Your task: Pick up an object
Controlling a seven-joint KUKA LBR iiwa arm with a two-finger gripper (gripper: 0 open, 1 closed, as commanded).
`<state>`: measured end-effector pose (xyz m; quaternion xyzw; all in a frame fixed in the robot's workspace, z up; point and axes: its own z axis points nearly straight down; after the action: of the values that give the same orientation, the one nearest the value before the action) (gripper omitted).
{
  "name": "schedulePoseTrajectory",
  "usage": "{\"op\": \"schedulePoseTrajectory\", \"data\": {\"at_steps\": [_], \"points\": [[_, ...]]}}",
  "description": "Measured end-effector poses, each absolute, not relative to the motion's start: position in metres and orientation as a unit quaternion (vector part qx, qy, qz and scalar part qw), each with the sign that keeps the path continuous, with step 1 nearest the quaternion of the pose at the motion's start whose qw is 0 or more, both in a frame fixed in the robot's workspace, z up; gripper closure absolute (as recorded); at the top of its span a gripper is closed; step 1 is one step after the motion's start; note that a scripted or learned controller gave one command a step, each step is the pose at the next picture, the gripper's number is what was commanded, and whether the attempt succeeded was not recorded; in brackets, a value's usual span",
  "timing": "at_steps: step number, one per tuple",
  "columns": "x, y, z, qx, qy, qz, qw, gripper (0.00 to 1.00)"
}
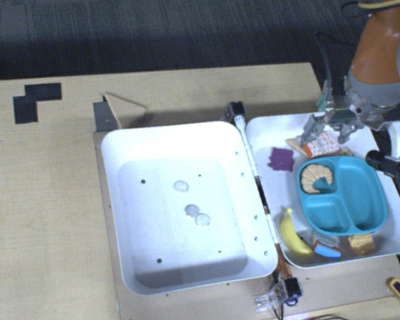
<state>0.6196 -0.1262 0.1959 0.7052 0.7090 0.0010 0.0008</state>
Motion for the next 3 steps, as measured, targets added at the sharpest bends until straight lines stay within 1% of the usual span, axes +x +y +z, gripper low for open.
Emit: {"op": "schedulePoseTrajectory", "data": {"at_steps": [1,2,3], "points": [[0.654,-0.103,0.105,0.705,0.709,0.0058,0.009,0.0],[0.655,-0.103,0.117,0.704,0.71,0.0065,0.01,1.0],[0.656,-0.102,0.117,0.704,0.71,0.0067,0.01,0.0]]}}
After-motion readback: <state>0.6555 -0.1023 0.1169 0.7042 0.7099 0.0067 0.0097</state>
